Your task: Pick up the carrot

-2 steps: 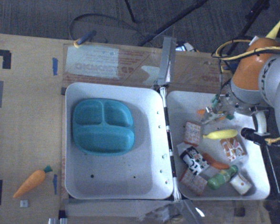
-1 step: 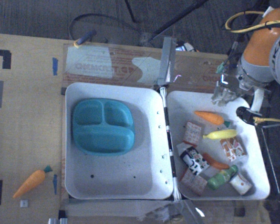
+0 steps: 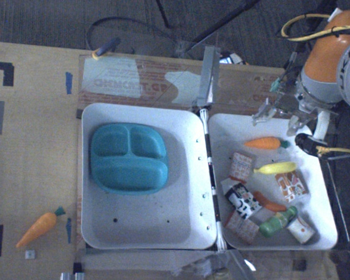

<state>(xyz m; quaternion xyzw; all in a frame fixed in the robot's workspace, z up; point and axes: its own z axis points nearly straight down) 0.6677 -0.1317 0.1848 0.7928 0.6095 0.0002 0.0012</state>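
Note:
An orange carrot [image 3: 262, 143] with a green top lies near the far edge of the right bin [image 3: 327, 204]. My gripper [image 3: 277, 116] hangs just above and behind it, over the bin's far rim, fingers spread open with nothing between them. A second carrot [image 3: 37, 229] lies on the bench outside the bins, at the near left.
The right bin also holds a yellow banana [image 3: 275, 168], small printed cartons [image 3: 290, 186], a black-and-white cow toy [image 3: 242, 199], a thin red-orange piece [image 3: 270, 204], a green bottle [image 3: 277, 222]. A teal divided plate [image 3: 128, 157] sits in the left bin [image 3: 139, 223].

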